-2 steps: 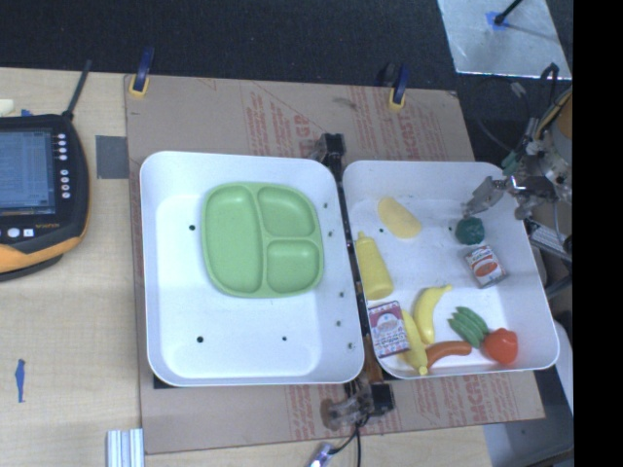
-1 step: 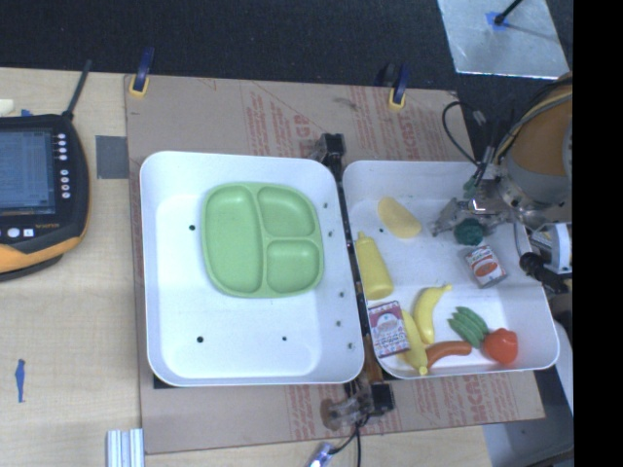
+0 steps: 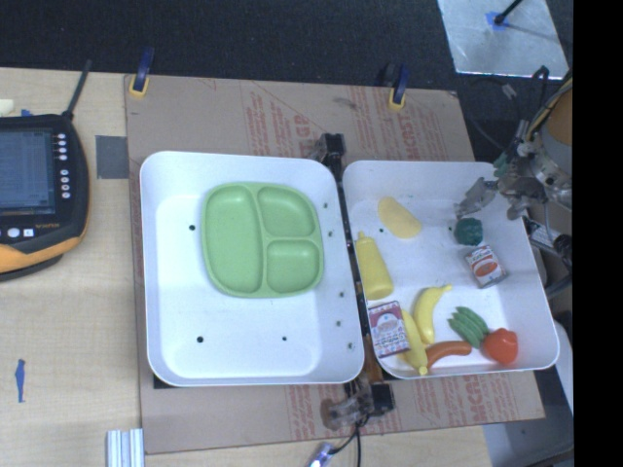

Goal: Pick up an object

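Left bin (image 3: pixel 165 261): white and shallow, carrying a green divided plate (image 3: pixel 261 238) laid flat near its middle; probably the drop-off side.
Right bin (image 3: pixel 443 168): white and shallow, holding the loose items, so likely the source for picking.
Contents, upper part: pale yellow lump (image 3: pixel 399 218); dark green round object (image 3: pixel 469 230); small red-and-white carton (image 3: pixel 485 266).
Contents, left wall: yellow bottle (image 3: pixel 373 268) lying along the divider, with a red-and-white packet (image 3: pixel 388 329) below it.
Contents, lower part: banana (image 3: pixel 428 309), green vegetable (image 3: pixel 468 324), orange-red sausage shape (image 3: pixel 447 353) and red tomato-like piece (image 3: pixel 500 346), crowded together and partly touching.
Gripper (image 3: pixel 479 196): at the right bin's upper right corner, reached in from the right; nothing visible between its fingers; spread or pressed together, cannot tell.
Nearest candidate: the dark green round object, just below the gripper and slightly apart from it, with free floor around it.
Judgement: the isolated object suits a two-finger grasp better than the crowded lower group.
Bench extras: control pendant (image 3: pixel 34 193) at far left, well apart from both bins.
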